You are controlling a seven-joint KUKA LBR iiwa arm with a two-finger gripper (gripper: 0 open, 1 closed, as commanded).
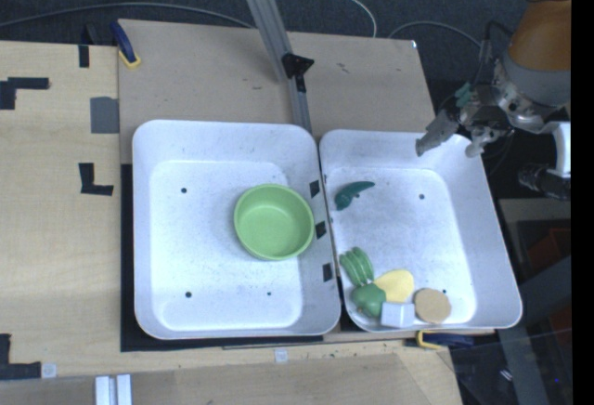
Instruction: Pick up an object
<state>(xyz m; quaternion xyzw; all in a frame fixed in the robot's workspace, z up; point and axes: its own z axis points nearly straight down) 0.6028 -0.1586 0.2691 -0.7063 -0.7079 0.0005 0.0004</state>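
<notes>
Left bin [167, 162]: you have a green bowl [273, 222], upright, near the middle. Right bin [464, 208]: dark green piece [352, 194] at upper left; green, yellow, white and tan items [394, 296] clustered at the front edge. Gripper [452, 136] over the right bin's far corner, fingers spread, holding nothing.

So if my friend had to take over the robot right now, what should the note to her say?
Gripper: open, holding nothing, hovering over the back right corner of the right bin.
Left bin: green bowl, upright, near its middle.
Right bin: a dark green piece near its back left; a green ribbed toy, a yellow piece, a small white block and a tan round piece crowd the front edge.
Done: nothing picked up yet.
Left: choose one object, lower, grip and lift it.
</notes>
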